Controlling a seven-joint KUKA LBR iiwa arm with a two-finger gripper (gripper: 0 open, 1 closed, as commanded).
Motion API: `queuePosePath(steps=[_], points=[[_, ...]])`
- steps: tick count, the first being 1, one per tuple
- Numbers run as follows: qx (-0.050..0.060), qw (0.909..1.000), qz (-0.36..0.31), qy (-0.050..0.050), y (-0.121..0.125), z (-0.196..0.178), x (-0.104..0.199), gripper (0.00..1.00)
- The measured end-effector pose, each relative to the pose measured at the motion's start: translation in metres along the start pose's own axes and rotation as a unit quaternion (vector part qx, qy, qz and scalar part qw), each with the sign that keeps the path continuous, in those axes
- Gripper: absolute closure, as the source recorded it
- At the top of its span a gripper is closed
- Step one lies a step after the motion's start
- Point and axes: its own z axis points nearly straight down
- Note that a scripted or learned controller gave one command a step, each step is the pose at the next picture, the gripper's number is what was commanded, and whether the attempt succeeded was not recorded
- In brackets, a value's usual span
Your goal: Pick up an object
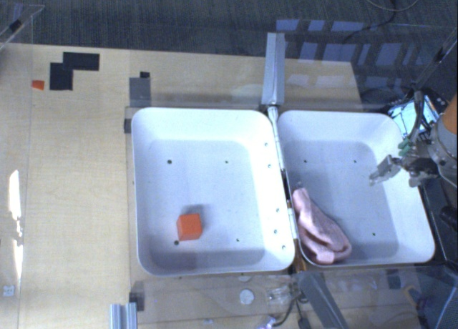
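Note:
An orange cube rests in the left bin, toward its front. A crumpled pink cloth lies in the front left corner of the right bin, against the divider. My gripper hangs over the right bin's right side, above the floor and well to the right of the cloth. It is open, with nothing between its fingers.
A metal rail runs back from the seam between the bins. Black blocks and a small orange tag sit on the wooden bench at the far left. Cables and arm hardware crowd the right edge.

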Motion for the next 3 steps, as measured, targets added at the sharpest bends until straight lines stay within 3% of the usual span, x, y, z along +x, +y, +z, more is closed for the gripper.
queuePosePath(steps=[1,2,3], points=[[0.003,0.9999,-0.016,0.001,-0.031,0.094,0.024,0.0],[0.002,0.9994,0.035,0.001,0.034,0.086,0.007,0.0],[-0.003,0.9999,0.015,0.0,0.017,0.124,0.036,0.0]])
